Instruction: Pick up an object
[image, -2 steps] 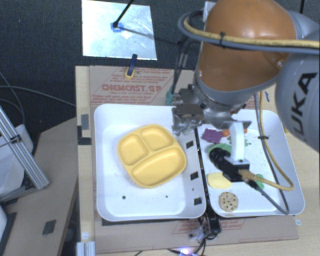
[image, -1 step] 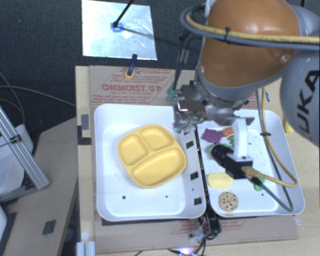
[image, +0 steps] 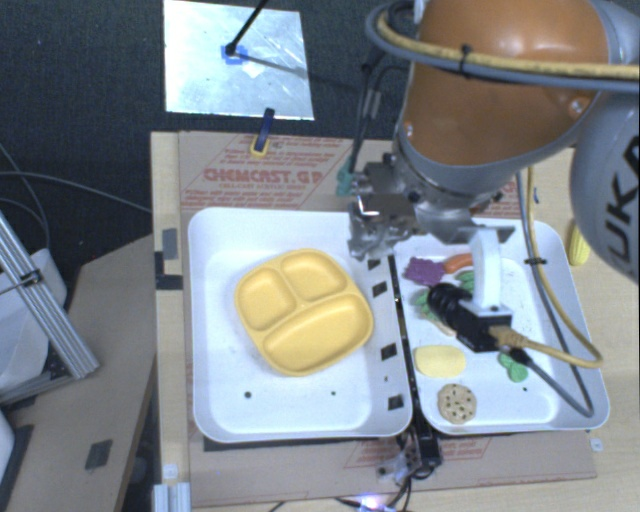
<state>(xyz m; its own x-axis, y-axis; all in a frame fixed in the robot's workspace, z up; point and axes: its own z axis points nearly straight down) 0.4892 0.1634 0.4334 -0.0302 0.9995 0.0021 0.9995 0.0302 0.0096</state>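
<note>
Arm (image: 500, 90) low over the right bin (image: 560, 400), end effector (image: 372, 240) near the rim between the bins.
Whether the end effector is wide or narrow cannot be told; nothing shows in its grip. A yellow tray (image: 303, 310) lies in the left bin (image: 215, 400). The right bin holds a purple piece (image: 425, 270), an orange piece (image: 457, 263), a yellow oval (image: 439, 361), a cookie (image: 457, 403) and a green piece (image: 516, 370).

Two white bins (image: 215, 400) sit side by side on brown cardboard (image: 230, 175).
</note>
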